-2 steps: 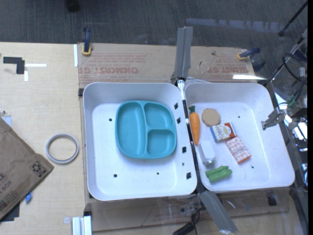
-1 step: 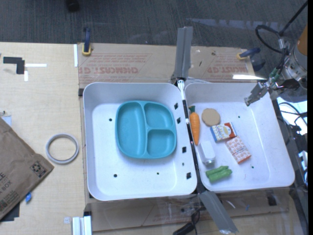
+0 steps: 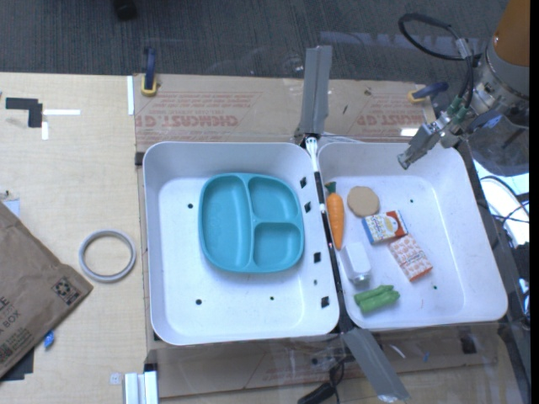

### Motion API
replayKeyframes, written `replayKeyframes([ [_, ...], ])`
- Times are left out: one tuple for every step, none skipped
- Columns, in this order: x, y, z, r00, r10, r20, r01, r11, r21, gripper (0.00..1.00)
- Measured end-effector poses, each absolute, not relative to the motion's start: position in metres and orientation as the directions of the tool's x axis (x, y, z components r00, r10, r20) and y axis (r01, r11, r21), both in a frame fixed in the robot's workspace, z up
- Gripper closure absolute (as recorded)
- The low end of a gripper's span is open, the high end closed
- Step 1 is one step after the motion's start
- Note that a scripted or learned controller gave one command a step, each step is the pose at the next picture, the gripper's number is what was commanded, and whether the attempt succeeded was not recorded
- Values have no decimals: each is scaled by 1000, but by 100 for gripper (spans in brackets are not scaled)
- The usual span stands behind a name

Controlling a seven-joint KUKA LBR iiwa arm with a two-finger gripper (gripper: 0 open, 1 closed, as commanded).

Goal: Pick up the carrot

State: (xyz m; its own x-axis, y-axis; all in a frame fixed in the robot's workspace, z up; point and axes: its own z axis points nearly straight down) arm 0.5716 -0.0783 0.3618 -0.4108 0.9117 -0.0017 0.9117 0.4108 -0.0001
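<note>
One carrot [image 3: 335, 218] lies at the right bin's [image 3: 472, 225] left wall; the fingers [image 3: 414, 154] hover upper right, their gap unreadable.

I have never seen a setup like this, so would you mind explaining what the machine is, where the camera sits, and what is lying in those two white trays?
This is one picture from a fixed camera above a bench, looking down at a slant. The grey robot arm with an orange band reaches in from the right; its two-finger tool hangs over the far edge of the right shallow white bin, with nothing seen between its fingers.

That bin holds the orange carrot along its left wall, a round tan biscuit-like disc, two small red-and-white packets, a small white container and a green pod-shaped toy.

The left white bin holds a teal three-compartment plate. A roll of tape lies on the bench.
</note>
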Motion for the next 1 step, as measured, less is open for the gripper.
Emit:
replayKeyframes([
  [548, -4, 294, -760, 649, 1, 649, 760, -1, 0],
])
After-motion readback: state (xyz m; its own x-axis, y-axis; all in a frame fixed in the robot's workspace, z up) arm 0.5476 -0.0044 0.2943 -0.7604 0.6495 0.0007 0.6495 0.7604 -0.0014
